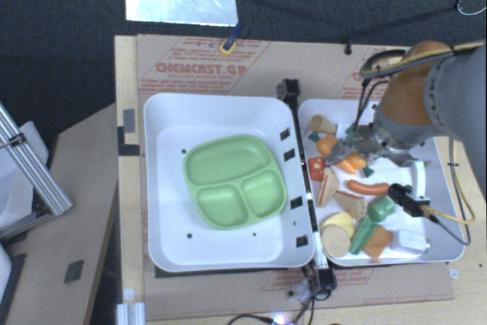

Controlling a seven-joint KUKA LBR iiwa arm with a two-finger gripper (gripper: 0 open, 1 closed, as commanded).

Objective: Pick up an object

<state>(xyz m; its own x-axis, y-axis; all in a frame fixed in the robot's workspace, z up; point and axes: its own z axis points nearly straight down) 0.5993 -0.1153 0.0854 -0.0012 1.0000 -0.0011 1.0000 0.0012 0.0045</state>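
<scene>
The arm is reaching in from the right and the tool [351, 151] is hanging low over the right bin [440, 164], among a pile of toy food. Whether it is wide or narrow I cannot tell. Directly beneath it an orange piece [348, 162] is lying, with a red sausage [368, 186] just nearer and a green vegetable [366, 226] nearer still. These are probably light, stiff, smooth plastic, so slipping is likely; gripping the orange piece across its narrow middle looks safest. The left bin [163, 164] is carrying a green divided plate [234, 180].
</scene>
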